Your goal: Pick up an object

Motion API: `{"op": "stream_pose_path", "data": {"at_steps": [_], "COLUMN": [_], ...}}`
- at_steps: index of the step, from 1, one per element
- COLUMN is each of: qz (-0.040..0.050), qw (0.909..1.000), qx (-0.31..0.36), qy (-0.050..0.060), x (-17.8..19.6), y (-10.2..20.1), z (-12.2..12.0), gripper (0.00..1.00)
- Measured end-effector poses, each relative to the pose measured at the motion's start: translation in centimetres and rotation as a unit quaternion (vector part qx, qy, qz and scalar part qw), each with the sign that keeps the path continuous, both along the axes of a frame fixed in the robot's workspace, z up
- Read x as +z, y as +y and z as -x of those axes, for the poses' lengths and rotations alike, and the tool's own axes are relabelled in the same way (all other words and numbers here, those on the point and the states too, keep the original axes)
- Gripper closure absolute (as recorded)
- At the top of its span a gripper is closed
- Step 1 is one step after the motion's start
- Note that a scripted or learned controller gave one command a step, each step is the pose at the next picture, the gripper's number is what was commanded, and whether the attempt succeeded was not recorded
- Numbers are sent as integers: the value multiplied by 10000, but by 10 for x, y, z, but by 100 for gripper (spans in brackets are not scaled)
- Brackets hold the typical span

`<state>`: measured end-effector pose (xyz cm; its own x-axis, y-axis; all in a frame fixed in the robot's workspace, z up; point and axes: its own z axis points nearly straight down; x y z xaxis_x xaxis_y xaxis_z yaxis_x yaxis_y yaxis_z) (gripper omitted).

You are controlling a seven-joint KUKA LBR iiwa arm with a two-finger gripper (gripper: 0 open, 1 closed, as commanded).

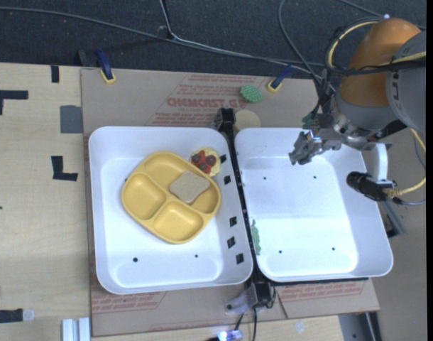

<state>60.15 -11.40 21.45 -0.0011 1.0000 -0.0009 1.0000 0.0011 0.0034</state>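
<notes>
While the fingers [299,156] look close together w/ nothing between them, they're small and dark, so the gap is hard to judge. The gripper [302,152] hangs over the far left part of the right bin [358,258], tilted toward the divider, w/ grey wrist and cabling just behind it. Further back sits the arm [408,84], grey w/ an orange band [376,55], coming in from the right; a black piece w/ yellow cable juts out over the bin's right rim. Right bin floor under the gripper is bare white w/ a few small dark dots; a small green bit [255,234] lies against its left wall, near the front. Across the divider, the left bin [110,254] holds a yellow tray [149,194] w/ several compartments, set at an angle. A tan square [189,186], like a slice of bread, lies flat in the tray's middle right compartment. A red item [206,162], dark red and lumpy, sits at the tray's far right corner, near the divider; can't tell if it's in the tray or just beside it. Both are well apart from the gripper. Behind the bins, on the cardboard [195,98], a green ball [250,92] sits near the back edge.
</notes>
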Motion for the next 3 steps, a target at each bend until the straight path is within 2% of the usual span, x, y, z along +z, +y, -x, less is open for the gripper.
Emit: {"op": "stream_pose_path", "data": {"at_steps": [1, 3], "qz": [-13, -12], "qw": [10000, 10000], "qx": [22, 30], "qy": [19, 22], "x": [11, 21], "y": [48, 161], "z": [10, 34], "gripper": [100, 100]}}
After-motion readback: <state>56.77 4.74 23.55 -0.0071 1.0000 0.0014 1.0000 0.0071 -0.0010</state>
